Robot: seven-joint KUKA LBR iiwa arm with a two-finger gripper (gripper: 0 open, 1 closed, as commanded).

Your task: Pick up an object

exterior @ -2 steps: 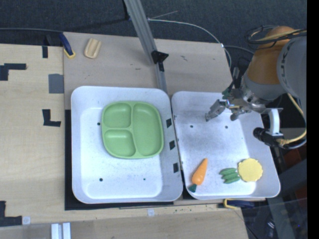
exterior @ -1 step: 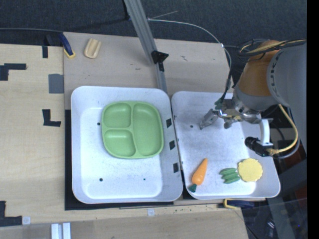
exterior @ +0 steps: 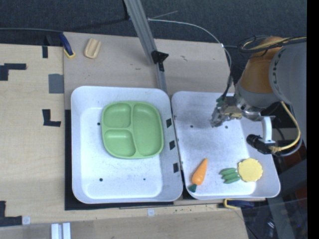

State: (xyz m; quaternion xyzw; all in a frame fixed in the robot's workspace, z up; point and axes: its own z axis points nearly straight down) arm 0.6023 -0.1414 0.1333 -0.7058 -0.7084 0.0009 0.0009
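Table with two white bins, viewed from above.

The gripper [exterior: 218, 119] is seen low over the right bin [exterior: 209, 148]; whether the fingers are apart cannot be told. A toy carrot [exterior: 200, 171] and pineapple [exterior: 245, 171] lie along that bin's near edge. A green divided plate [exterior: 132, 129] is set in the left bin [exterior: 84, 148]. Dark carpet borders the wooden table [exterior: 30, 143].

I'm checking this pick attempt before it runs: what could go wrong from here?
The gripper hangs over bare floor in the right bin, apart from the carrot and pineapple, so closing here would likely grab nothing. Both toys lie near the bin's front wall, which may crowd a grasp.
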